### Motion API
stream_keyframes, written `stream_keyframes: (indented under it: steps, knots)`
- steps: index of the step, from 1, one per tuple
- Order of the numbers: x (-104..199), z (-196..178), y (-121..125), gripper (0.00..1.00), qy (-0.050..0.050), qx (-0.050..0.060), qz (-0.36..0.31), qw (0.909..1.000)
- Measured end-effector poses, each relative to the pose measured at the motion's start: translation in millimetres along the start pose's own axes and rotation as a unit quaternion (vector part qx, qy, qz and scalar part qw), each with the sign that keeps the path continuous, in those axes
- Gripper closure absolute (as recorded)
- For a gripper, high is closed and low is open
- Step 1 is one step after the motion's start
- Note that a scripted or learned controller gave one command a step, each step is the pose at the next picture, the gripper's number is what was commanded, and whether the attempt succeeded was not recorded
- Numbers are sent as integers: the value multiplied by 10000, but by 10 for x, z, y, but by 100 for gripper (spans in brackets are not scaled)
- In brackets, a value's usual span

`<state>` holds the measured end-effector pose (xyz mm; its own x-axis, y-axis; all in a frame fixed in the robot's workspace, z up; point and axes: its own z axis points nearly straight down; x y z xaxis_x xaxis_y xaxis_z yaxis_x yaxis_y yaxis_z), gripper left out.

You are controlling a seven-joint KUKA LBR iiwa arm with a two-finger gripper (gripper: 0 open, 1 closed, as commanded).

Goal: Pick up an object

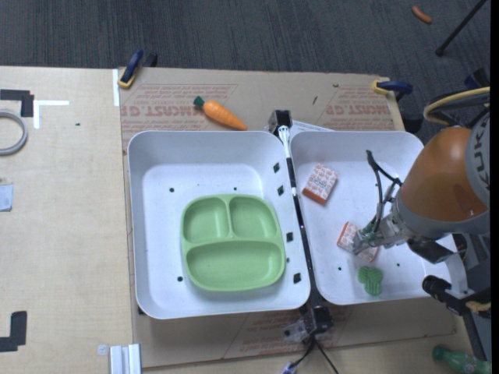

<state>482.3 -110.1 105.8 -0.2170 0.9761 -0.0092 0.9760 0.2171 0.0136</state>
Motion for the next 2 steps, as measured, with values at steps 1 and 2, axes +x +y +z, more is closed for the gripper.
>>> stream_keyframes:
  steps: [1,2]
  knots:
    - [415,-858,645,100,43,64,-172,9998]
    - [414,-858,644,0,44,66,-170,9998]
